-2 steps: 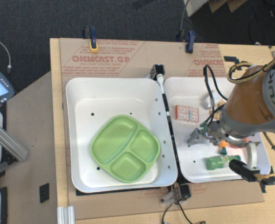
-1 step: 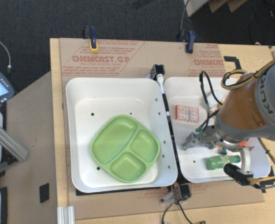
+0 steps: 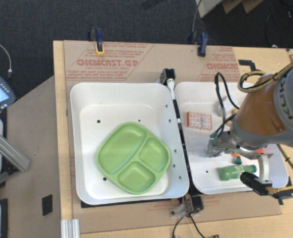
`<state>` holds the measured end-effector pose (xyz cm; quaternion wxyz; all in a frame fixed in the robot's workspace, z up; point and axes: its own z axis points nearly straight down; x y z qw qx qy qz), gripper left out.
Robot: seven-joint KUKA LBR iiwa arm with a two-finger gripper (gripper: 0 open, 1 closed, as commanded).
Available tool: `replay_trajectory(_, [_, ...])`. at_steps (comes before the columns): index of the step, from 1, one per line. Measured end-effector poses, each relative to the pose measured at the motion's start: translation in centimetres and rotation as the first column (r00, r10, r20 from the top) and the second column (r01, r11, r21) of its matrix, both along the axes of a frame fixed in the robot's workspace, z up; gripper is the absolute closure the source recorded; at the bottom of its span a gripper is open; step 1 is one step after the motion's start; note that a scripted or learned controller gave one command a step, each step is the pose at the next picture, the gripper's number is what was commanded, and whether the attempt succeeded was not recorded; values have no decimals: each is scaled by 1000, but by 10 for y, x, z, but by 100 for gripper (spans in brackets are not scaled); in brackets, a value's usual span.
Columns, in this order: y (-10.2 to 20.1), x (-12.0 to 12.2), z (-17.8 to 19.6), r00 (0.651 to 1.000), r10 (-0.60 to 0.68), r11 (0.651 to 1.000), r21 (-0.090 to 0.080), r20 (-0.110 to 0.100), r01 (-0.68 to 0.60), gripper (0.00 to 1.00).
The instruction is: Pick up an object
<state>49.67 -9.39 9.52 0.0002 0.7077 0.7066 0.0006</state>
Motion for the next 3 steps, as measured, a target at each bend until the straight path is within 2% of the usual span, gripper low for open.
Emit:
replay_trajectory(1, [2,5,43,1000,2,1000,-2,4,-2,100])
replay_trajectory(2, [-6,11,102,1000,2,1000,-3,6,-2,100])
replay_trajectory(3, [-6,12,118,1000,2,1000,-2,3,-2,100])
